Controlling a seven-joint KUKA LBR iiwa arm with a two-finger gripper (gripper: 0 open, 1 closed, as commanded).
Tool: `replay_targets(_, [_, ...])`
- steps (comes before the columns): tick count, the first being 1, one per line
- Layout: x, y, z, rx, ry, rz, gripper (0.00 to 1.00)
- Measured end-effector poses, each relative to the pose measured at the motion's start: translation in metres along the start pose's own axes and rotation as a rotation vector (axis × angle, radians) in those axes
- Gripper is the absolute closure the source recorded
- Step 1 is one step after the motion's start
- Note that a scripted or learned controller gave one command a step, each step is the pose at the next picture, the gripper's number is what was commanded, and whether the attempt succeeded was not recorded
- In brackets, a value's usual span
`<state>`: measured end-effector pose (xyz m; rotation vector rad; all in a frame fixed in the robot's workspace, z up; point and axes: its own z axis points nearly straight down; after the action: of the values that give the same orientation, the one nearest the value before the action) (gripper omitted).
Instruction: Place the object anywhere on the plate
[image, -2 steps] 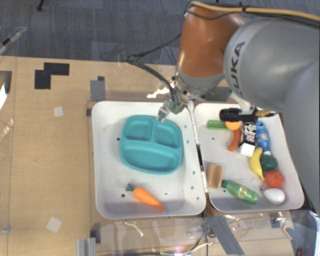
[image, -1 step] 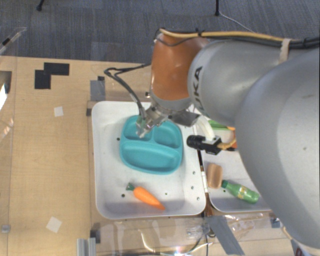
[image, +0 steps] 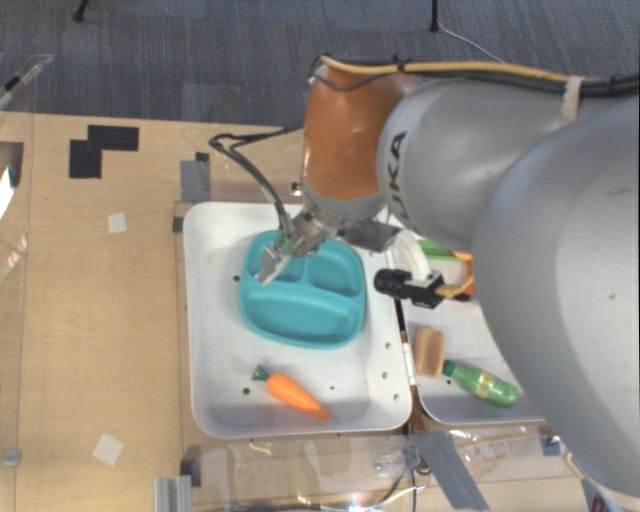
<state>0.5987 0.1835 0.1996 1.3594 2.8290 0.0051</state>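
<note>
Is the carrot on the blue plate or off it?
Off. The carrot lies on the floor of the left bin, nearer the camera than the blue plate and apart from it.

Plate (image: 300, 305) teal plastic, smooth, slight sheen; left bin (image: 215, 330) white plastic, matt; carrot (image: 292, 392) orange, plastic look, glossy; bench (image: 90, 340) pale wood, matt; arm (image: 520, 170) grey smooth shell, orange band (image: 345, 140) satin; bottle (image: 482, 383) green, shiny.

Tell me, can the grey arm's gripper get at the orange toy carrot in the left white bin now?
Probably yes. The orange toy carrot lies alone on the bin floor, apart from the blue divided plate, over which the gripper hangs.
</note>
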Motion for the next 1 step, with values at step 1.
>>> replay_targets(1, [0.0000,0.0000,0.0000,0.000,0.000,0.000,0.00])
